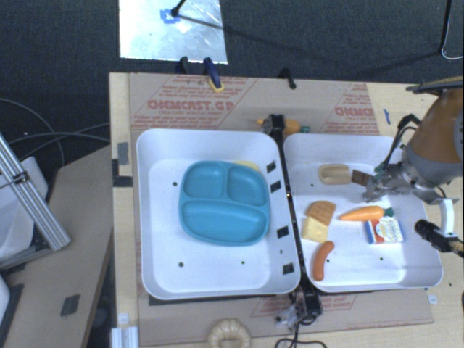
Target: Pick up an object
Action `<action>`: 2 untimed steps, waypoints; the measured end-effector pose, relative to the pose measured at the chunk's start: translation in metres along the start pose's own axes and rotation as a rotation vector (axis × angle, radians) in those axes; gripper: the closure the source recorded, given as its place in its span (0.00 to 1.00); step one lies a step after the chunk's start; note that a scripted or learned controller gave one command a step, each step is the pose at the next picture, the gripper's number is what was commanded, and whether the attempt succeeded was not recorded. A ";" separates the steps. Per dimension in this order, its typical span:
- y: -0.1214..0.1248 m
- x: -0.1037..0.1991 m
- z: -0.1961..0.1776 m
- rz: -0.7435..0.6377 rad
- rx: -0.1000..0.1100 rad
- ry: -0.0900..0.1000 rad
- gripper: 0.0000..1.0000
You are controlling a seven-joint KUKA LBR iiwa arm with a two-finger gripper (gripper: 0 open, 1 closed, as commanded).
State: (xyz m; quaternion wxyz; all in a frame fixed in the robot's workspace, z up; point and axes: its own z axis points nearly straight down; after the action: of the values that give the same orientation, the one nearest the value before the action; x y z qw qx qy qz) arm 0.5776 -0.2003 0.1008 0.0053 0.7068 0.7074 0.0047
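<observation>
1. The gripper (371, 183) hangs low over the right bin (406, 278), near its upper right part; whether it is spread or closed cannot be told from this slanted view, and nothing is visibly held by it
2. Its dark tip sits just right of a tan oblong piece (334, 174) and just above the leaf end of the toy carrot (362, 213); contact with either cannot be judged
3. The arm (438, 147), with its orange band, reaches in from the right over the bin's rim
4. The carrot lies on its side in the middle of the right bin, its green end pointing right
5. Just below the carrot's right end lies a small white packet with red and blue print (384, 231)
6. Left of the carrot lie a brown bread-like slice (321, 212) and, touching it below, a pale yellow cheese wedge (315, 230)
7. Lower down, a red-orange sausage (322, 259) lies tilted, apart from the others
8. The left bin (163, 267) holds a blue divided plate (223, 201), with a bit of yellow showing at the plate's upper edge
9. A black divider strip (286, 209) runs between the two bins
</observation>
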 end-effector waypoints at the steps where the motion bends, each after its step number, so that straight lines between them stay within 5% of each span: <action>1: 0.002 -0.001 -0.065 -0.003 0.006 -0.002 1.00; 2: 0.005 -0.002 -0.120 -0.004 0.006 -0.002 1.00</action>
State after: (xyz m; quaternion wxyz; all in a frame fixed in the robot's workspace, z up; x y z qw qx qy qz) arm 0.5805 -0.2021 0.2206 0.0036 0.7055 0.7087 0.0018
